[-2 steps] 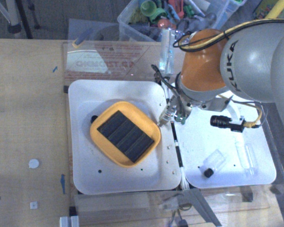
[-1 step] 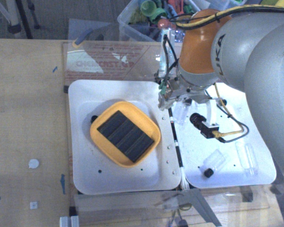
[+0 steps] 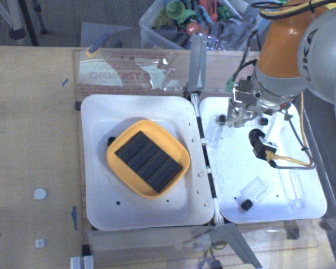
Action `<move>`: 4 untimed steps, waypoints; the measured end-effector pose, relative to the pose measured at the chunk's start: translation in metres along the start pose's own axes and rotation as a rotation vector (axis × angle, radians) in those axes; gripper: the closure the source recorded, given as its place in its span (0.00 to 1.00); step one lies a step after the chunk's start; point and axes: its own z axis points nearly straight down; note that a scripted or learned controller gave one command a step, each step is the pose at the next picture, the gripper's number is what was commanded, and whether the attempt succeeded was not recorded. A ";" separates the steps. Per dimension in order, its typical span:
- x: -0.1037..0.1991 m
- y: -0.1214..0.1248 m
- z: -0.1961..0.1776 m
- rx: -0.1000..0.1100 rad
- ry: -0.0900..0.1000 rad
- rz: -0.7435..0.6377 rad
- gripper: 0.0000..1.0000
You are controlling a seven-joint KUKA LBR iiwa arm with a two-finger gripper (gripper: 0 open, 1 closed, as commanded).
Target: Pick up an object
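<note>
Hovering over right bin (image 3: 316, 203), nothing in my gripper (image 3: 235, 118) yet.
Gripper's sitting at the bin's far-left corner; can't tell its state from this angle. Nearest pick: clear plastic bottle w/ black cap (image 3: 252, 194), lying at bin's near edge, prob. light, slippery, crushable, so I'm aiming mid-body. Its see-through outline is washing out vs white. Yellow tray w/ dark ribbed insert (image 3: 148, 158) in left bin (image 3: 95, 206): stiff, too wide.
</note>
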 end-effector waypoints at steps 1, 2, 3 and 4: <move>-0.094 -0.004 -0.068 0.000 0.000 0.341 1.00; -0.186 -0.016 -0.006 0.007 0.001 0.673 1.00; -0.181 -0.046 -0.061 0.004 -0.001 1.124 1.00; -0.222 -0.067 -0.032 0.009 0.000 1.191 1.00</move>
